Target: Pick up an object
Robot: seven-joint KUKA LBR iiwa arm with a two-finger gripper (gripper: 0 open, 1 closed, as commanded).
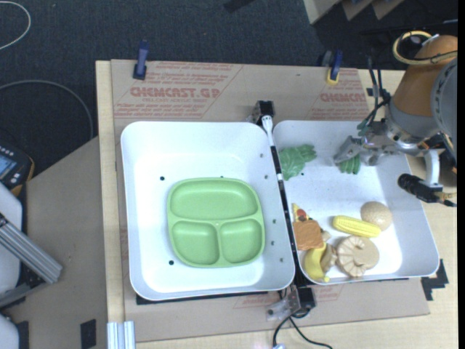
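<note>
Gripper (356, 153) sits low in the right bin (414, 267), jaws seemingly clamped on a small green toy (352, 164); lifting it clear remains.

Two white bins: the left bin (138, 195) has one green divided plate (215, 221); the right bin (407, 260) has some seven small items (341, 242), including one leafy green piece (296, 158). Two clamps (141, 60).

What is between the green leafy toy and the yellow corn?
In the camera view, just bare white bin floor lies between the leafy toy and the corn. The other toys sit lower, beside the corn.
</note>
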